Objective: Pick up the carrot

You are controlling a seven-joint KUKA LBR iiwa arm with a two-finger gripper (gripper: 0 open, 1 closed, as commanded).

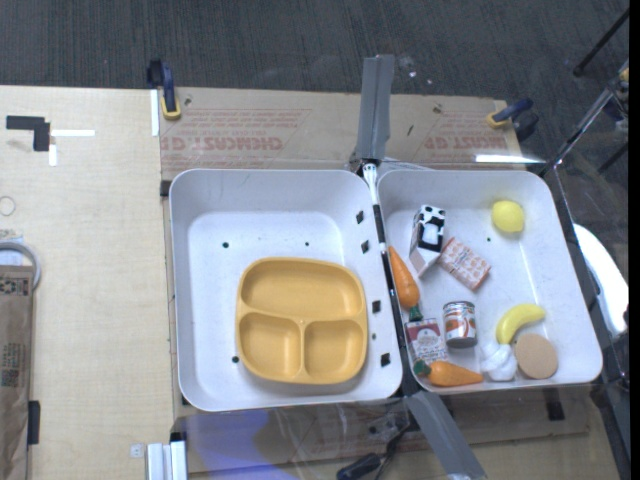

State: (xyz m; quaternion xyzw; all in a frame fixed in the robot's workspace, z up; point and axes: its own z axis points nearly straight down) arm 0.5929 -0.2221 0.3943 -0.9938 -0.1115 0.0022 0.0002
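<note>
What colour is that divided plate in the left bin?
The divided plate is yellow-orange all over, with three compartments, seen plainly in the camera view.

Glossy white plastic bins point(200, 298), matt yellow plate point(300, 320), pale wood bench point(90, 298).

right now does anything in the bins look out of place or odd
One oddity: there are two carrots in the right bin, so "the carrot" is ambiguous. One carrot lies along the divider; the other carrot lies at the near wall. Nothing looks spilled or damaged.

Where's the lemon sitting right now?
The lemon lies in the right bin, near its far right corner, right of the black-and-white carton.
</note>
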